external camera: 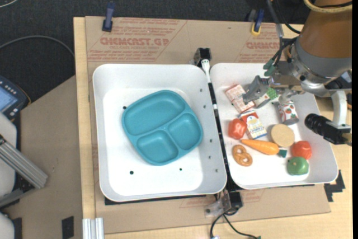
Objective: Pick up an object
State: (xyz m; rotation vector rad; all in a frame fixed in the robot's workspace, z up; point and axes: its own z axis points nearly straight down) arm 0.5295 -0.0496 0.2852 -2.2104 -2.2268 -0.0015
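Presently: grey two-finger hand (pixel 262 90) over right shallow white bin (pixel 330 173); grip state cannot be told.
Orange toy carrot (pixel 260 146) lies crosswise, tip left; brown pretzel (pixel 241 155) and tan round cookie (pixel 282 135) crowd it.

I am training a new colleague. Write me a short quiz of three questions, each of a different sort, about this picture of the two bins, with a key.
1. True or false: the blue divided plate lies in the right bin.
2. Which thing lies directly beside the carrot on its left?
A. the pretzel
B. the green pepper
C. the small carton
3. Fill in: the gripper is above the ____ bin.

Key
1. False; it lies in the left bin.
2. A.
3. Right; it is near that bin's upper part, by the pink and white packet.
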